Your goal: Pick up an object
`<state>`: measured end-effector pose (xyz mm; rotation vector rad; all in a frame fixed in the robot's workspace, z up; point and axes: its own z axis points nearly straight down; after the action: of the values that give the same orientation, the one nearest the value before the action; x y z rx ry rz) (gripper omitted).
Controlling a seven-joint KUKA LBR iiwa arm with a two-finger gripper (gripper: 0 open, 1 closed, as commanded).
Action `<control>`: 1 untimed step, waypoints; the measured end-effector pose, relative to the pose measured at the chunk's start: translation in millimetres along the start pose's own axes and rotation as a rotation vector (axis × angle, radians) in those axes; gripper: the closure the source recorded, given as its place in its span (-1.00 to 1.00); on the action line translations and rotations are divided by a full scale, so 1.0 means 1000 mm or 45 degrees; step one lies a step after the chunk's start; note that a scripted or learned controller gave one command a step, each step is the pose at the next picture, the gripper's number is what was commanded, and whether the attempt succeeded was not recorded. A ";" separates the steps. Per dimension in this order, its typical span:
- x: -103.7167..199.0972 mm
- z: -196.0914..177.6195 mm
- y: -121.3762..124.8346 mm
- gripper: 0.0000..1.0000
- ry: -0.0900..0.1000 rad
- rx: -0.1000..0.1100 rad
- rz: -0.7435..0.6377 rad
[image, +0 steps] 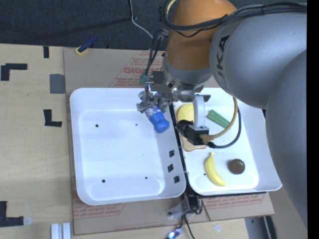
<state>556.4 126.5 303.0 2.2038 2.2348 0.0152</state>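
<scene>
Robotics lab bench, not a home or shop. Big grey arm (264, 49) with an orange band (197, 24) enters from the right of the frame. Two shallow white bins (79, 133) sit side by side on a cardboard sheet (124, 71) in the centre. Wooden benchtop (30, 158) at left carries black tape marks (50, 117). Loose cables (137, 21) run across the dark backdrop at the top.

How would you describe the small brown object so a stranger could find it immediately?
Look in the right-hand white bin, toward its near corner. Beside the banana, on its right, sits a brown ball. It is the one dark, round thing there; its neighbours are yellow or green.
</scene>
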 end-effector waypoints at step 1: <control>0.035 0.015 -0.073 1.00 -0.006 0.021 0.009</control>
<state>483.3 160.9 287.6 2.2175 2.2330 -0.0083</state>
